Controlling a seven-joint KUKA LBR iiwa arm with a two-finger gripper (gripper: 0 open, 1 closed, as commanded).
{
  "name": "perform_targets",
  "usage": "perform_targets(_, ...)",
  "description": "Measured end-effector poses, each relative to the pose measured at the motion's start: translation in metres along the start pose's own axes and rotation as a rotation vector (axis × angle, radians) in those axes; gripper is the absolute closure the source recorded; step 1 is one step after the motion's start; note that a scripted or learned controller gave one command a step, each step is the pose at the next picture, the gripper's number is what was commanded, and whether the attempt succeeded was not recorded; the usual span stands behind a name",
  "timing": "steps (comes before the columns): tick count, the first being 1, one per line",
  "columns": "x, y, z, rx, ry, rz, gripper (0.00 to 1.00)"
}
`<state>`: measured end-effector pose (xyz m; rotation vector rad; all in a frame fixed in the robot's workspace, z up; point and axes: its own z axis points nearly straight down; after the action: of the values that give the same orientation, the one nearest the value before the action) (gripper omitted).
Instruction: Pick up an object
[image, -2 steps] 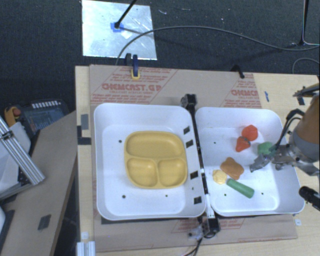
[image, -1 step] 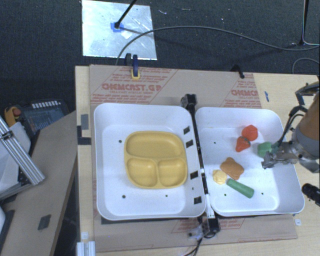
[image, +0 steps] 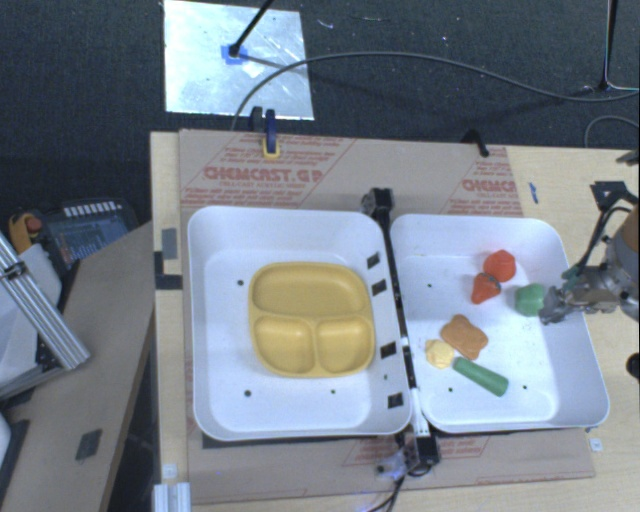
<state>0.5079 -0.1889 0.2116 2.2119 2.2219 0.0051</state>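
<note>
left bin (image: 210, 300): i see yellow divided tray (image: 310, 318). right bin (image: 570, 400): green cylinder (image: 481, 375), tan piece (image: 465, 336), orange-red piece (image: 493, 274), yellow bit (image: 439, 353). gripper (image: 553, 310) touching green ball (image: 530, 298) at right wall; grip state unreadable.

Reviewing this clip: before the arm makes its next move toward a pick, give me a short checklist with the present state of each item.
1. Gripper is over the right white bin, at its right side: ok.
2. A target lies near: the small round green object sits just left of the gripper: ok.
3. An object is seen between the fingers: not ok, none seen there.
4. Finger opening is readable: cannot tell, too small and blurred.
5. Other pieces lie apart from the gripper: the orange-red pieces, the tan bread-like piece and the long green cylinder: ok.
6. The yellow divided plastic tray lies flat in the left white bin: ok.
</note>
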Motion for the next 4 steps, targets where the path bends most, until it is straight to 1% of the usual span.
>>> perform_targets(1, 0.0, 0.001, 0.001, 0.004, 0.001, 0.0, 1.0)
perform_targets(2, 0.055, -0.002, 0.005, 0.005, 0.004, -0.005, 1.0)
perform_targets(3, 0.115, 0.007, -0.005, 0.004, 0.002, -0.006, 1.0)
perform_targets(4, 0.17, 0.011, 0.003, 0.006, 0.004, -0.005, 1.0)
